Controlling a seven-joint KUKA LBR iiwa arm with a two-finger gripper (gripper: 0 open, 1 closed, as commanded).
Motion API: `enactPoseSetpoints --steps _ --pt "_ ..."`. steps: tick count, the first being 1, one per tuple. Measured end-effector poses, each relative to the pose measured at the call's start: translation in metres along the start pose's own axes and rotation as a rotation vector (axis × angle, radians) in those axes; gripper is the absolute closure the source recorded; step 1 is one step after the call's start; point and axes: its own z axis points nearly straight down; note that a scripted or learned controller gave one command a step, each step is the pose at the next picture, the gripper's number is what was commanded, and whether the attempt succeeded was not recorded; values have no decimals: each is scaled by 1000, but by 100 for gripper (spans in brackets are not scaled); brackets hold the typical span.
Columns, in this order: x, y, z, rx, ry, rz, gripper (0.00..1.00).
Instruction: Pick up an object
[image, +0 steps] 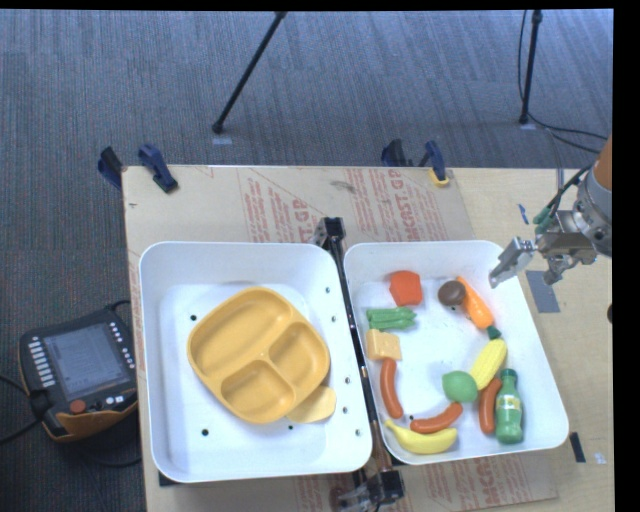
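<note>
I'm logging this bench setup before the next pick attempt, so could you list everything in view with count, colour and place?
bins: 2, white, side by side on the bench
divided plate: 1, yellow, left bin
toy foods: about a dozen, mixed colours, right bin, including banana, corn, carrot, bottle, lime, sausages
clamps: several, blue, bench's far edge
teach pendant: 1, black and orange, floor left of bench
tripod legs: dark, floor beyond bench
gripper: 1, grey, above right bin's far right corner, holding nothing
</note>
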Motion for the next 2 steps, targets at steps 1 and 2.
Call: enactPoseSetpoints --steps 1,2 --pt "-31 32 168 3 2 -152 0" --pt "-29 32 199 0 3 -309 0"
